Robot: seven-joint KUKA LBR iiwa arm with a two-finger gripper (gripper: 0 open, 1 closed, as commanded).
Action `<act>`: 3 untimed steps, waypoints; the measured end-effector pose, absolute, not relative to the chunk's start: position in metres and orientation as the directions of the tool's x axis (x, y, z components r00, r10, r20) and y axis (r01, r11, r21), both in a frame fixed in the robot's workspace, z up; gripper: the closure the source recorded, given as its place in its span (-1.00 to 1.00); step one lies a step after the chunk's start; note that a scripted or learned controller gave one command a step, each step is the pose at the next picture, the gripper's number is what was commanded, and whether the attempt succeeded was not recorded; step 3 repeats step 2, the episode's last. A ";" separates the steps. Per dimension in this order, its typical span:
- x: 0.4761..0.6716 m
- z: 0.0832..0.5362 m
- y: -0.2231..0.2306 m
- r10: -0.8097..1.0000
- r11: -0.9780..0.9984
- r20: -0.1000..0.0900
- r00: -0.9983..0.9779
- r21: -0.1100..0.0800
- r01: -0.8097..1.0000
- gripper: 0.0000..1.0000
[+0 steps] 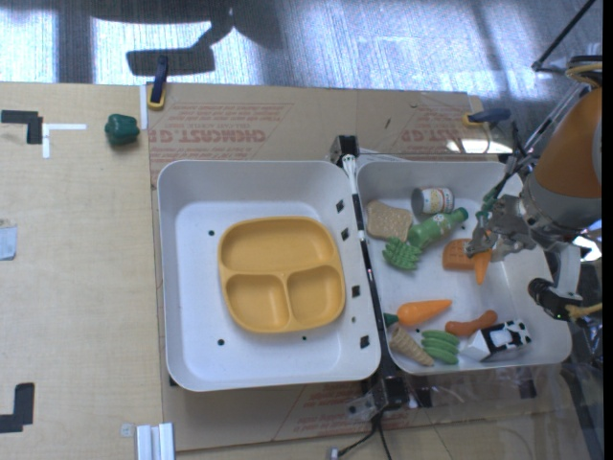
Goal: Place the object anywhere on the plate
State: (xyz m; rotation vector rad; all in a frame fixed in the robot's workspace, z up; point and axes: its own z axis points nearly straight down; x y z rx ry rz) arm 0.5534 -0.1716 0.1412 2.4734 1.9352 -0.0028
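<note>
- Plate (282,273), yellow with three compartments, sits in the left bin (182,286) with nothing on it.
- Gripper (487,241) hangs over the right bin (551,353), just above an orange toy piece (461,255); whether its fingers are apart or together cannot be told.
- Nearby lie a green bottle (437,226), a small can (433,200), a bread slice (389,220), a carrot (422,310) and a black-and-white toy (505,337).

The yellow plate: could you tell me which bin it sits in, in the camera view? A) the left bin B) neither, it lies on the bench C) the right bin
A: the yellow plate lies inside the left bin, apart from the toys in the right bin.
</note>
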 end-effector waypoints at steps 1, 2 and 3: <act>0.579 0.238 -0.121 0.910 -0.415 -0.003 0.415 -0.001 0.910 1.00; 0.579 0.238 -0.121 0.910 -0.414 -0.003 0.414 -0.001 0.910 -1.00; 0.579 0.238 -0.121 0.910 -0.414 -0.003 0.414 -0.001 0.910 -1.00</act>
